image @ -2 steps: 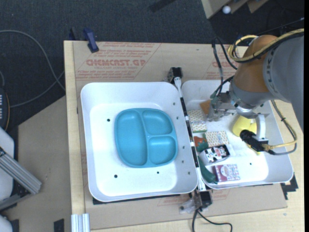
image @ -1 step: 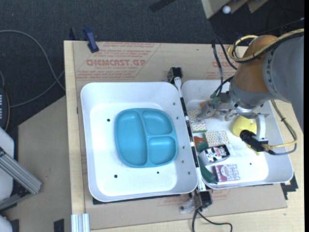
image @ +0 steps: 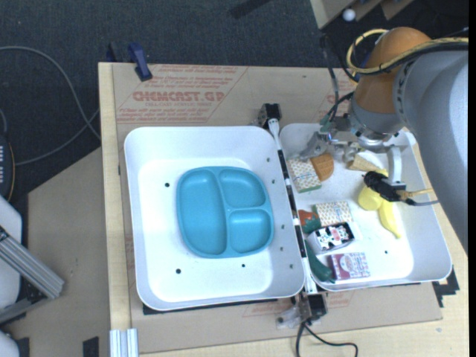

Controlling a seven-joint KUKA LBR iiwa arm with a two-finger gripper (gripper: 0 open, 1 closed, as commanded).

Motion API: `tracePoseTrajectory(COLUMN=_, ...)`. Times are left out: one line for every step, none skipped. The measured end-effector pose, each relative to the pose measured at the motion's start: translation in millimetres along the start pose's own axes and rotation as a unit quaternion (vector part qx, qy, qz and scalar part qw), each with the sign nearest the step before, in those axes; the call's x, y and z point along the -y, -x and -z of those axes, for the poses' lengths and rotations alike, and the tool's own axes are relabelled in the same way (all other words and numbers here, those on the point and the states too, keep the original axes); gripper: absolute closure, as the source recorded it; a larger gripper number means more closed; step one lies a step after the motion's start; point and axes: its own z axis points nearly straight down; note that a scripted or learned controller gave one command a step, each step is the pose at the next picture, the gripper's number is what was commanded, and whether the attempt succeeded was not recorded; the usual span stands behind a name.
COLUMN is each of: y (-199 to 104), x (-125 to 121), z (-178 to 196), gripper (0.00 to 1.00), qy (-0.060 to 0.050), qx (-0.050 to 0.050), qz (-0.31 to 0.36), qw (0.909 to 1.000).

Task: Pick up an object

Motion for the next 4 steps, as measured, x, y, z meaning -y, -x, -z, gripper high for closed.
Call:
tracePoseTrajectory(y=-1.0, x=-0.8, z=10.3, gripper=1.0, qy=0.001, qx=0.0, qz=0.001, qw=1.0)
tracePoseTrajectory(y=-61.3, x=33.1, z=96.5, gripper=1.0, qy=-0.004, qx=-0.001, qz=0.0, qw=1.0)
tracePoseTrajectory(y=-60.9, x=33.7, z=95.6, gripper=0.0, qy=-0.005, qx=-0.001, qz=0.0, qw=1.0)
tracePoseTrajectory(y=0.7, x=40.8, z=10.7, gripper=0.0, qy=-0.006, qx=-0.001, qz=-0.001, qw=1.0)
